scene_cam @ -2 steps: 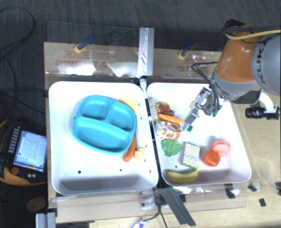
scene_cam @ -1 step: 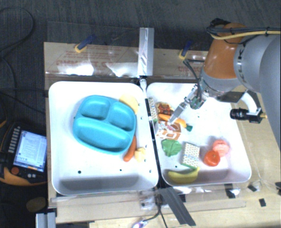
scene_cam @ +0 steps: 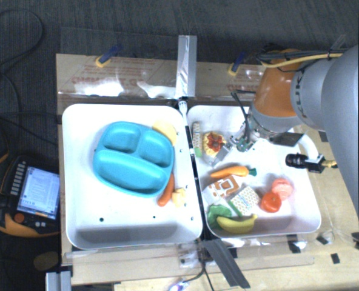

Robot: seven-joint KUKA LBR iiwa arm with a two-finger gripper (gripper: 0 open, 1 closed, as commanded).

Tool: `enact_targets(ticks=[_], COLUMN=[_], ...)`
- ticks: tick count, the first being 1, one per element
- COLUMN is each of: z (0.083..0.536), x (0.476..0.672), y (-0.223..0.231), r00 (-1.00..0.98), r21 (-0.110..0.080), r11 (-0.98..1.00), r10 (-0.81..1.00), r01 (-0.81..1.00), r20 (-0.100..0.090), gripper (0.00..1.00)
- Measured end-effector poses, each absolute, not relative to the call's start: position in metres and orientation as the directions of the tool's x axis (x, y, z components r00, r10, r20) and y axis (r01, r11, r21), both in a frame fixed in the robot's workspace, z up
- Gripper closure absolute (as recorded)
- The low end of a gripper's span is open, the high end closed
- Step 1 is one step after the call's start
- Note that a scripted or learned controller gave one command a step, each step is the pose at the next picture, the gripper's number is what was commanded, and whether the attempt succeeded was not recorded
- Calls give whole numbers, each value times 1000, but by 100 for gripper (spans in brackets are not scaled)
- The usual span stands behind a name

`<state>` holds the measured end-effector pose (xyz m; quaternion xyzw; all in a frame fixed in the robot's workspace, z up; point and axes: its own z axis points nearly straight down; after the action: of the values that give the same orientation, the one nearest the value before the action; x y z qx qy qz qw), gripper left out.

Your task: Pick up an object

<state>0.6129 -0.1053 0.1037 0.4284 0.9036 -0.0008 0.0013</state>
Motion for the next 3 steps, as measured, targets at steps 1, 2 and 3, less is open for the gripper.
enact_targets(ticks=[1, 2, 3], z=[91, 88, 99], x=[655, 670, 671], y=[-135, -168, -168], r00=[-40, -229, -232], r21=[-3, 4, 4], r11=[40, 229, 232], r10=[999, 973, 973], r01=[999, 973, 973], r20=[-5, -8, -14], gripper=[0, 0, 100])
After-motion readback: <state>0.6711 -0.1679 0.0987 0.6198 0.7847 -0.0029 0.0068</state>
